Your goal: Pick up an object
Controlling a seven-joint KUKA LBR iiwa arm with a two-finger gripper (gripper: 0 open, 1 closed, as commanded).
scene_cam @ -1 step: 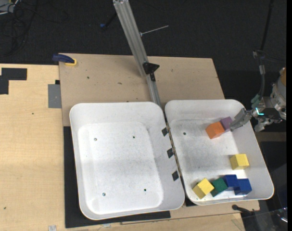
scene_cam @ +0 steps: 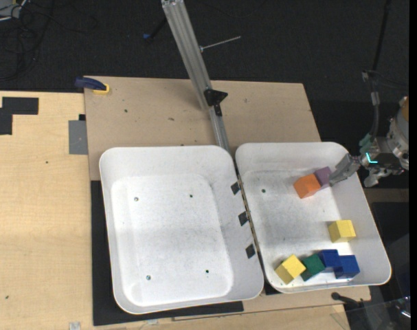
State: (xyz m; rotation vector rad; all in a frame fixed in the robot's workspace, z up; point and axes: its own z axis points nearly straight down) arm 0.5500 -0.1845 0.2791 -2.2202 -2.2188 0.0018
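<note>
Six small blocks in the right bin (scene_cam: 373,215); orange block (scene_cam: 306,185) looks light and rigid, grab its flat sides. Gripper (scene_cam: 345,169) state? Can't tell.

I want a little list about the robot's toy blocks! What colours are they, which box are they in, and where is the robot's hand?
bins: two white bins side by side, left bin and right bin
blocks: all in the right bin
orange block: upper part, touching the purple block
yellow block: alone, right side
front cluster: yellow, green, blue, bunched together
gripper: over the right bin's upper right, next to the purple block
holding anything: cannot tell
</note>
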